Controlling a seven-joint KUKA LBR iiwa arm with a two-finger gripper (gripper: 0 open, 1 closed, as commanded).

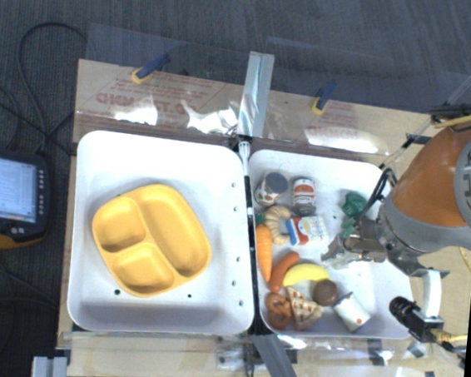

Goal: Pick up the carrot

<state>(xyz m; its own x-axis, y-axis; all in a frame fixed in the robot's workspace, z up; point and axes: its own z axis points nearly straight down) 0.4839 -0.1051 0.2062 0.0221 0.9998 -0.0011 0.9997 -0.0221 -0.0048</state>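
The carrot (263, 250) is orange and lies lengthwise along the left wall of the right bin (376, 320), beside the divider. My gripper (343, 252) hangs over the middle right of that bin, well to the right of the carrot, near a white packet (312, 229) and a yellow banana (305, 275). The grey and orange arm reaches in from the right and covers part of the bin.
The right bin also holds two small cans (288, 189), a green toy (353, 204), a red sausage (286, 261), a waffle slice (300, 305), a brown ball (324, 292) and a white cup (352, 311). A yellow divided plate (151, 239) lies in the left bin (82, 293).
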